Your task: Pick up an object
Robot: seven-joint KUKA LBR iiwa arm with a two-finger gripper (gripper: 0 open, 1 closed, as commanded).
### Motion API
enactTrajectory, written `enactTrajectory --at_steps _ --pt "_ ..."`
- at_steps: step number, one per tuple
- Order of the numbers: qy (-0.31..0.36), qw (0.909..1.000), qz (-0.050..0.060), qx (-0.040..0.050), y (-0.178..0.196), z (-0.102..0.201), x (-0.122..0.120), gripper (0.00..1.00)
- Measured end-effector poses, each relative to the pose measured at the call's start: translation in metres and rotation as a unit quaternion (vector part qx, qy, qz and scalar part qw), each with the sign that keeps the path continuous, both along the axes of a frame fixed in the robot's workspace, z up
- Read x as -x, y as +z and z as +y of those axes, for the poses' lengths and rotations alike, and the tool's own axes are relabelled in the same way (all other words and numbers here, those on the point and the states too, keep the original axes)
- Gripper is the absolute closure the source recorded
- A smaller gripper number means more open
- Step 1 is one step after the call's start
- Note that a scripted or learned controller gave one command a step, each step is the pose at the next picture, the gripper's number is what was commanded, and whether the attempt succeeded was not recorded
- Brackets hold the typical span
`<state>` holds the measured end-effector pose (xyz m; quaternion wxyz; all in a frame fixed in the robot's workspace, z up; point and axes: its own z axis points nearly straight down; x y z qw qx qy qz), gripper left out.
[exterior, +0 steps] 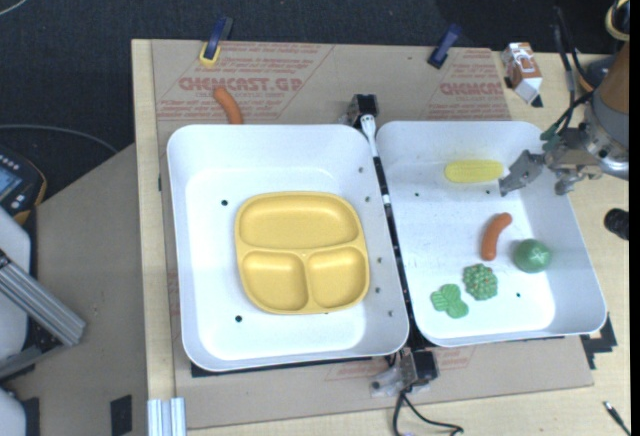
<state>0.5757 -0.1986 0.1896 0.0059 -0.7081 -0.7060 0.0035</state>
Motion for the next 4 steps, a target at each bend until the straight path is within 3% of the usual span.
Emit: enactTrajectory --at_steps 1,3,4 --pt "0.002 1.0 -0.007 0.0016 0.007 0.0 -0.003 0.0" --pt "0.002 1.0 -0.003 0.0004 -0.105 -0.001 0.007 0.0" --pt "0.001 1.0 -0.007 0.0018 -0.091 -0.001 0.006 1.0"
